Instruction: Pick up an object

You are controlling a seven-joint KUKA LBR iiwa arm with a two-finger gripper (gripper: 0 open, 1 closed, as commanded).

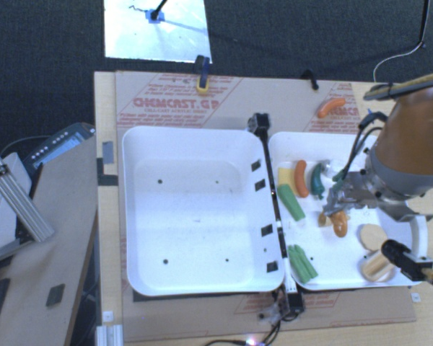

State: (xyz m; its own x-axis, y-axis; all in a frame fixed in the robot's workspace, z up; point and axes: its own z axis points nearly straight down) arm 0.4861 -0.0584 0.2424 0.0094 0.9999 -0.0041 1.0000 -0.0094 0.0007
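Our tool [332,206] hangs low in the right bin [346,278]; we cannot tell its state. Touching its tip or just beside lies a small orange piece [339,225], with an orange sausage [301,178] and green stick [290,202] leftward. Both bins sit on the brown counter [173,101].

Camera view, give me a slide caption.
Grey KUKA arm's pincer lowered among toy foods in the right shallow white bin.

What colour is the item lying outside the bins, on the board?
Orange sausage, in the camera view.
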